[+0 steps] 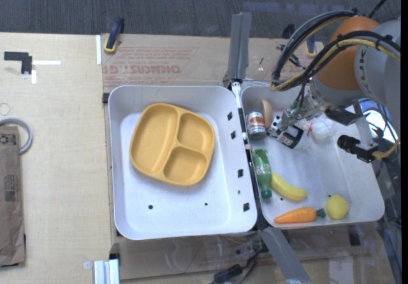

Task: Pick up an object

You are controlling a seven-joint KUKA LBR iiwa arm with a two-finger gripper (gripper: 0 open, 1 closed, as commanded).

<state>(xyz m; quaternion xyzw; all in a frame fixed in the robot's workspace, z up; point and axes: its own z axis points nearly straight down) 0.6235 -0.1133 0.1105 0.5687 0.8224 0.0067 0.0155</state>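
- The grey arm with the orange band reaches in from the right, and its claw [288, 128] is down low near the back of the right-hand shallow white plastic bin [357, 177], likely so it can grab something there.
- It is too small and dark to say if the claw is apart or together, and nothing can be seen held in it.
- Just to the left of the claw stands a small round metal can with a red and white label [256, 124]. It looks hard and smooth, so it may slip.
- A soft-looking white lump [320, 129] lies just to the right of the claw.
- In front of the claw and a little left lies a green plastic bottle [261, 170], on its side along the bin wall.
- Next to the bottle lies a curved yellow banana [287, 187].
- Further in front, by the near wall, lie a long orange carrot [296, 216] and a round bumpy yellow lemon [336, 206].
- Well to the left of the claw, in the left-hand white bin [127, 206], a smooth yellow plastic plate with three sections [171, 143] sits flat.
- Both bins rest on the pale wooden desk [51, 97].
- The can is nearest, so it is likely the thing to pick.
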